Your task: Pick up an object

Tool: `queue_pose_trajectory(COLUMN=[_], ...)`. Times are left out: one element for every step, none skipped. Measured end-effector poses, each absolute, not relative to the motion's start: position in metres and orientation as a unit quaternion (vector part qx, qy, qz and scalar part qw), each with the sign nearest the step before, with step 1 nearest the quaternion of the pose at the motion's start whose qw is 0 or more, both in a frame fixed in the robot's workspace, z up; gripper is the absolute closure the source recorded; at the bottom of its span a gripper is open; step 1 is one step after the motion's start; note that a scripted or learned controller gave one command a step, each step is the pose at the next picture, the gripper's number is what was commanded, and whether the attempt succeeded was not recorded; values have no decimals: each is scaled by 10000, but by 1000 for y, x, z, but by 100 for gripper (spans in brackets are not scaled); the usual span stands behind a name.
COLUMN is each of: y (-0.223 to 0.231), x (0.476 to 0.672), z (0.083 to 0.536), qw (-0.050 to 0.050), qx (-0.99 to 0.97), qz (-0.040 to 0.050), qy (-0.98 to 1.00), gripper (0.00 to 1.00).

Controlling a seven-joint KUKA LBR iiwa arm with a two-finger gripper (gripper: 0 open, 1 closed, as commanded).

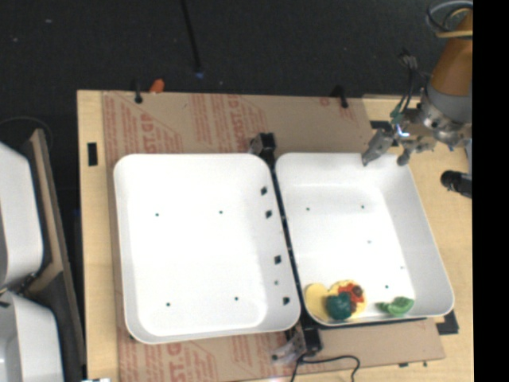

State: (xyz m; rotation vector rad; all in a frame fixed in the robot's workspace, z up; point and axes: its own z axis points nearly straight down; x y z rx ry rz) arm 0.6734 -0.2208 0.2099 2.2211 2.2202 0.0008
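Objects for picking lie apart from the gripper (pixel 387 151), which hangs released, fingers spread, over the right bin's (pixel 374 237) far edge at about one o'clock. Well away, at the bin's six o'clock corner, a yellow piece (pixel 320 299), a teal-and-red toy (pixel 343 301) and a green item (pixel 395 305) cluster.

Red printed lettering runs along the edges of the cardboard sheet (pixel 191 122) beneath the bins. It is too small and blurred to read. No other legible text appears.
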Motion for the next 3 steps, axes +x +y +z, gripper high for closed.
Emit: queue_pose_trajectory(y=[-228, -208, -187], x=[553, 564, 510], z=[207, 223, 219], qw=[3, 9, -3], qx=[7088, 7067, 7075], qz=[-4, 5, -1], qy=[7054, 7075, 7067], gripper=[0, 0, 0])
